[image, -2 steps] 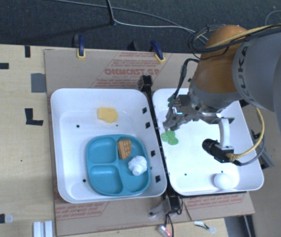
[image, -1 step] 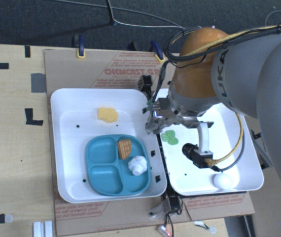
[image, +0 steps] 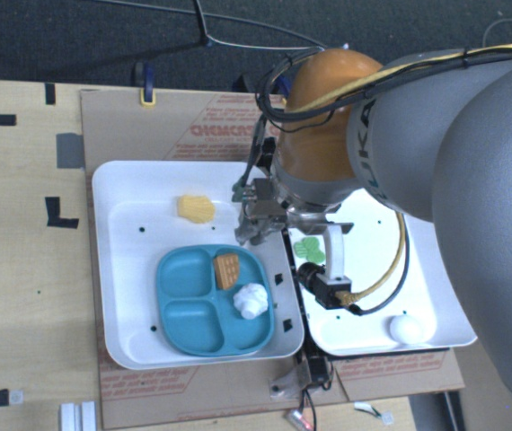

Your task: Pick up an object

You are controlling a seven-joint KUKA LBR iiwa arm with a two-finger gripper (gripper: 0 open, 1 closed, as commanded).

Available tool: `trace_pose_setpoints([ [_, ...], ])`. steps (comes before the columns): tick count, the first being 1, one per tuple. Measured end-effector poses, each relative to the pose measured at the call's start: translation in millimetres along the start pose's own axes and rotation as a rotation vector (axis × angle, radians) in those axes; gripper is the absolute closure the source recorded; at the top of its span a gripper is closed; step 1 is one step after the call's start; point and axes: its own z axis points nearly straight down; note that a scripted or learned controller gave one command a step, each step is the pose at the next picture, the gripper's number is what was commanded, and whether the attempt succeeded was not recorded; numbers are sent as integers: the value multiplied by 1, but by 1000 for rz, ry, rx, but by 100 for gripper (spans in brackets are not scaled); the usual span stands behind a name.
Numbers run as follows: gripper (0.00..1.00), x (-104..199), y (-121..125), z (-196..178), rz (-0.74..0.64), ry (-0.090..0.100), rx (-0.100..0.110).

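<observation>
The arm reaches in from the right of the frame, its orange band at upper centre, and the pincer [image: 258, 215] hangs low over the left bin [image: 112, 268], near the wall the two bins share. Whether the pincer is open or closed cannot be told from here, and nothing can be seen gripped in it.

In the left bin a blue divided tray [image: 184, 308] lies at lower centre, with a brown waffle-like piece [image: 226, 270] in its upper right compartment and a white crumpled lump [image: 251, 301] just below it. A yellow chunk [image: 196, 208] rests on the bin floor above the tray. In the right bin [image: 445, 321] a green item [image: 309, 249] sits partly under the wrist, and a white ball [image: 408, 329] lies at lower right.

The step looks like the approach before a grasp. The waffle piece seems nearest; the next move calls for settling squarely over one object and closing on it.
</observation>
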Motion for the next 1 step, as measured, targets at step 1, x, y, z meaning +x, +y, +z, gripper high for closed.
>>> trace_pose_setpoints([
  [1, 0, -2, 0, 0, 4, -1, 0],
])
